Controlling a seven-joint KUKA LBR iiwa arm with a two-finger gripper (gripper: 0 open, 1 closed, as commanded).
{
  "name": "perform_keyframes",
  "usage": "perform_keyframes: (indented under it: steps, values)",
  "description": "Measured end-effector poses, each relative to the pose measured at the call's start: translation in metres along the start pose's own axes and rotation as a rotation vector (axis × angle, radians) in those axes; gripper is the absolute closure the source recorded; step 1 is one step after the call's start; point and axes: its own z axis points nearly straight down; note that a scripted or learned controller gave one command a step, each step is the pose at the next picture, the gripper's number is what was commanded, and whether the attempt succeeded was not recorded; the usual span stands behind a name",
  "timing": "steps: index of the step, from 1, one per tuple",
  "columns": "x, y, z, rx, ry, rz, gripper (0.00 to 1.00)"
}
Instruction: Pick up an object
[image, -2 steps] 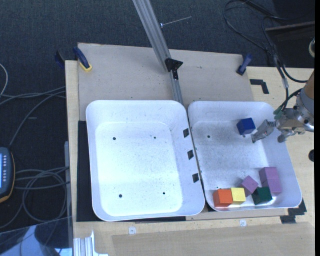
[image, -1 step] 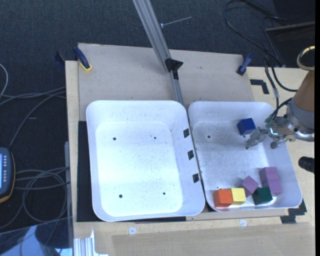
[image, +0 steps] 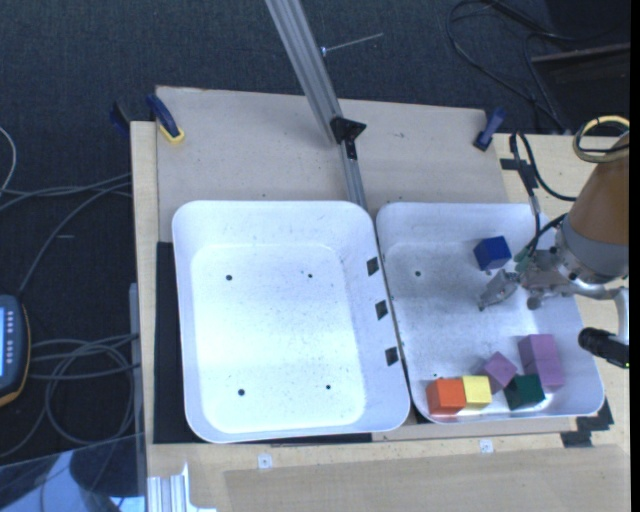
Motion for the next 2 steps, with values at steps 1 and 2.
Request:
perform_keyframes:
  steps: [1,2]
  values:
    - [0.0,0.002,-0.014,-0.009,-0.002,-0.001,1.0]
    - [0.007,-0.001,-0.062,-0.013,-0.005,-0.002,1.0]
